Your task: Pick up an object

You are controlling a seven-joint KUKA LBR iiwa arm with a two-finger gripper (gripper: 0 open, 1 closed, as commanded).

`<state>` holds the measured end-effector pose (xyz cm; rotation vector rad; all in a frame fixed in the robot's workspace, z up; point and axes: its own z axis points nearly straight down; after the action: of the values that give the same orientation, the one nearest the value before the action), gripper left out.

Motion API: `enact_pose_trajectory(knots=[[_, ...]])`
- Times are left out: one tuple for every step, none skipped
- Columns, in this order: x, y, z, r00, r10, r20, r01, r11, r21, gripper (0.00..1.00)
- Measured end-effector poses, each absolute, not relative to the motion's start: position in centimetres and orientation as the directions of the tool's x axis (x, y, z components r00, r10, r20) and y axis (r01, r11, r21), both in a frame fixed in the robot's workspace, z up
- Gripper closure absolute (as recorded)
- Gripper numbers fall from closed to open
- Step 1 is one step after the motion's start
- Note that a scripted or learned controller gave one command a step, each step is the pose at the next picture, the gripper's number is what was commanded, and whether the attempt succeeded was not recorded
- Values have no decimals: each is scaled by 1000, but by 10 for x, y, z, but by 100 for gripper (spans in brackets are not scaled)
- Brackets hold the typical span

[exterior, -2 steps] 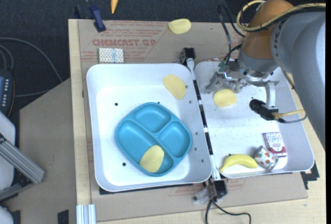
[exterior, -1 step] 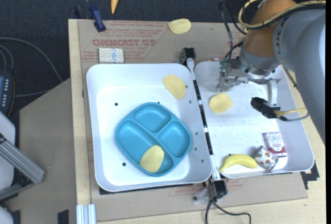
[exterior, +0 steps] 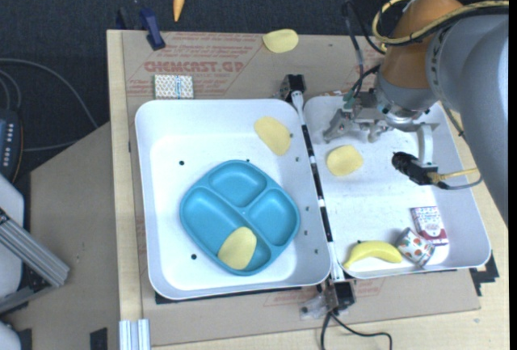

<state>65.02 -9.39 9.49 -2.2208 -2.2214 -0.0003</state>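
The grey arm with its orange band reaches in from the upper right, its two-finger gripper (exterior: pixel 349 128) spread open and empty low over the right white bin's (exterior: pixel 380 203) upper left corner. A pale yellow chip-shaped piece (exterior: pixel 345 160) lies just below it. Lower in that bin lie a yellow toy banana (exterior: pixel 372 253) and a small red-and-white packet (exterior: pixel 426 221).

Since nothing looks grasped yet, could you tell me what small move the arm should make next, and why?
Probably lower the gripper slightly toward the yellow chip in the right bin: the chip lies just below it in the camera view, apart from other objects.
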Motion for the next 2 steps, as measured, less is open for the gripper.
enact_pose_trajectory(knots=[[631,-107,84,1,1000,0,1000,-1,-2,0],[618,-94,85,0,1000,1,1000,0,-2,0]])
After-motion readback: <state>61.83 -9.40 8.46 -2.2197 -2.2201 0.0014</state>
